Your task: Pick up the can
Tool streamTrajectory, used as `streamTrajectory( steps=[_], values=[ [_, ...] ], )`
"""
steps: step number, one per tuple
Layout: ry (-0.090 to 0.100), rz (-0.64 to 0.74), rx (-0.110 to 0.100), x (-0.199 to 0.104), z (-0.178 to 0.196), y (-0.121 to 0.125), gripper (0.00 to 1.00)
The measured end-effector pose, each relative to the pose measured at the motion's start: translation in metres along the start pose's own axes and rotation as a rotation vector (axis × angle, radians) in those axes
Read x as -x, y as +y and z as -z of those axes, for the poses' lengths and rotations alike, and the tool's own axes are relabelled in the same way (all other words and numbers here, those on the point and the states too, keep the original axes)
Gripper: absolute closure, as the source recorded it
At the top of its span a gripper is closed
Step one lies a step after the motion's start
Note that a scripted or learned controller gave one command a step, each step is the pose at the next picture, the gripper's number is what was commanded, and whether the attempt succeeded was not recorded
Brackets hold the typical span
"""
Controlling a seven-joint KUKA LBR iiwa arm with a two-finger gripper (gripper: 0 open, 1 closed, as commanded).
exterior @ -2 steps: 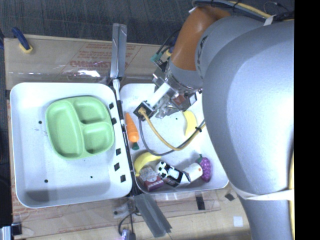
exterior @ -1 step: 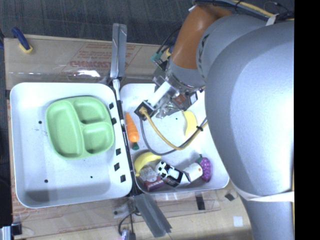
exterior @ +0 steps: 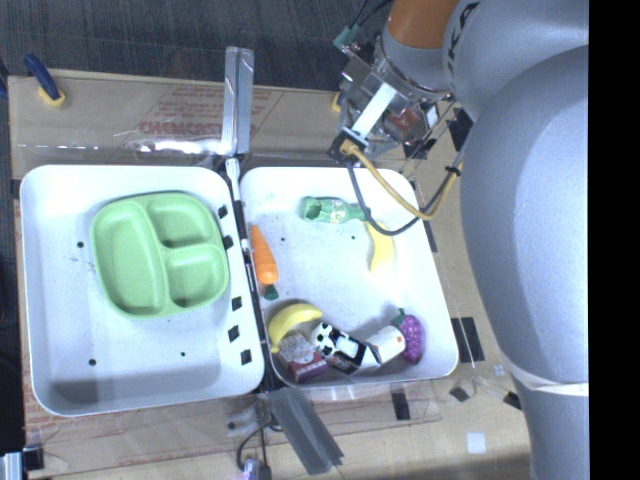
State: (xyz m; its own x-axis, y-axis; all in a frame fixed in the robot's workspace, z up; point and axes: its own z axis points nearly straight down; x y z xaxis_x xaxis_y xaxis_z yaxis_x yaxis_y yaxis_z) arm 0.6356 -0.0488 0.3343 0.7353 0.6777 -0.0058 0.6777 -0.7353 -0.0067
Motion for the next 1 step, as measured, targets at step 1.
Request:
streamTrajectory(
  steps=[1],
  values=[
    [-0.005, -0.082, -0.001, -0.0485, -0.0901, -0.1327, 1.0]
  ],
)
